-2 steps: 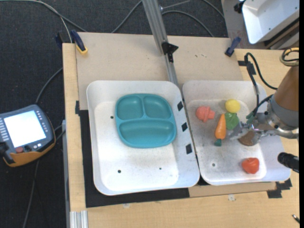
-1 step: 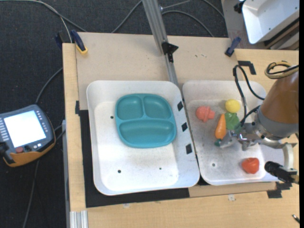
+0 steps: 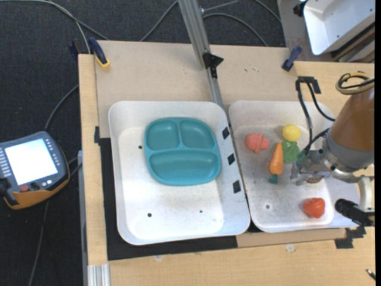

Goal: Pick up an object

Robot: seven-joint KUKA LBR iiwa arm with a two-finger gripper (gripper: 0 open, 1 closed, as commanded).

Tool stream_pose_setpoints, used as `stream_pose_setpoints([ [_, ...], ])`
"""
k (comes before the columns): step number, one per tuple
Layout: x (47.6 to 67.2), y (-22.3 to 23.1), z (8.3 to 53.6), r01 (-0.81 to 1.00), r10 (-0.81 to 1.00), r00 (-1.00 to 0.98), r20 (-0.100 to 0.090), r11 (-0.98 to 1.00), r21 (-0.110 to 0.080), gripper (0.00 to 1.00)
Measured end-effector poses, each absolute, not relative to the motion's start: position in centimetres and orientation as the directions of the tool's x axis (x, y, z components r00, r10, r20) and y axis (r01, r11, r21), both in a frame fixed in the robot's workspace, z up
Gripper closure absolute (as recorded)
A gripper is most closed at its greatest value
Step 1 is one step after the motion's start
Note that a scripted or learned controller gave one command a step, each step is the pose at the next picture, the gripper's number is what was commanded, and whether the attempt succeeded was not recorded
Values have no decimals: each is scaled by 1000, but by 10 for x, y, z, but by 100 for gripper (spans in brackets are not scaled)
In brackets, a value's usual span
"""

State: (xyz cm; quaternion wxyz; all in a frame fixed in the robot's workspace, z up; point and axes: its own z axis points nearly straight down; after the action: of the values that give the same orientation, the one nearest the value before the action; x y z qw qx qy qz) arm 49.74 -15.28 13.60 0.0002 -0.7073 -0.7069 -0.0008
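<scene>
In the right bin (image 3: 268,219) lie a pink toy (image 3: 257,142), an orange carrot (image 3: 277,159) with a teal stem, a yellow lemon (image 3: 292,132), a green piece (image 3: 290,152) and a red tomato (image 3: 314,207). My gripper (image 3: 305,174) reaches in from the right and hangs just right of the carrot and below the green piece, above the tomato. Nothing can be made out between its fingertips.
The left bin (image 3: 131,219) holds a teal divided plate (image 3: 181,150). A metal pole (image 3: 196,25) rises behind the bins. Black clips (image 3: 231,158) sit along the seam between the bins. A pendant (image 3: 30,168) lies off the bench at left.
</scene>
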Motion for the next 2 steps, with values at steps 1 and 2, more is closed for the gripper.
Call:
stream_pose_setpoints([
  [1, 506, -156, 197, 1000, 1000, -2, -2, 2, 7, 100],
  [2, 507, -156, 223, 1000, 1000, -2, -1, 2, 5, 100],
])
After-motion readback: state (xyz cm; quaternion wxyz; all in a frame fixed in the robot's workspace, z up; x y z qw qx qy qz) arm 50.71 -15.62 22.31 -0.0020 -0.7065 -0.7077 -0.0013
